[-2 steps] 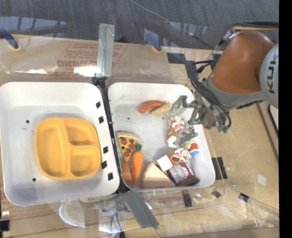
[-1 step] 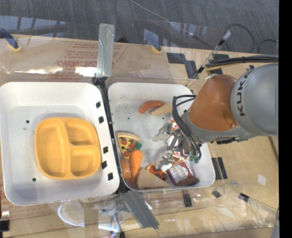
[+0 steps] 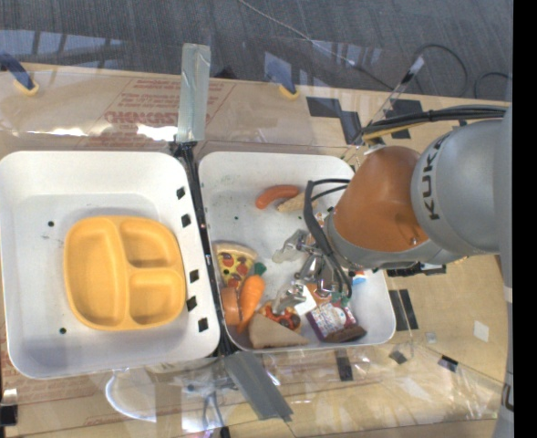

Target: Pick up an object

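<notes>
Candidate objects: carrot (image 3: 251, 296), pizza slice (image 3: 235, 265), sausage (image 3: 277, 195) and a purple wrapper (image 3: 330, 319) — all lying in the right bin (image 3: 215, 176), most bunched along its near side.
Gripper (image 3: 306, 272): low among that pile, just right of the carrot; finger spread — cannot tell, metal parts blur together.
Left bin (image 3: 13, 176): holds a yellow divided tray (image 3: 124, 271), well apart from the arm.
Progress: reach looks done; no object seen lifted, so grasp and lift remain.
</notes>
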